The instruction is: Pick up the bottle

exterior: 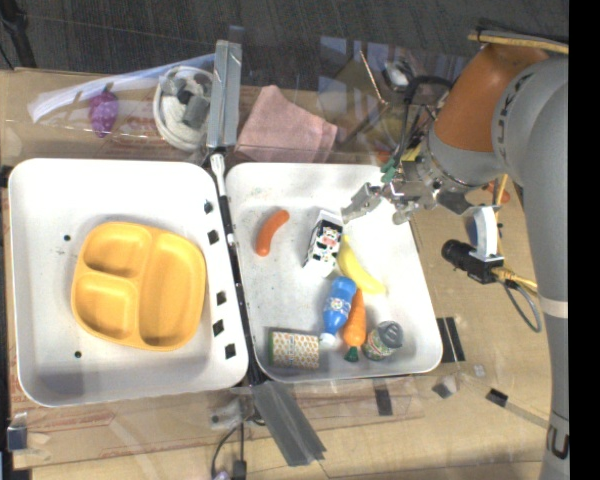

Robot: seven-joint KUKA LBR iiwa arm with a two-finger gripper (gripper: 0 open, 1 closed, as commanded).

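Near the right bin's (280, 358) front edge lay one patterned box (295, 348), one dark can (383, 339), one carrot (354, 324) and the one bottle (338, 306), blue-white, touching the carrot; behind came one banana (357, 268), one cow-print carton (325, 239) and one sausage (270, 230), with one yellow tray (138, 284) in the left bin (40, 183). At the far right corner hung the gripper (378, 200), empty, jaws seemingly apart. A good pick probably meant centring over the bottle, closing across its width and avoiding the carrot.
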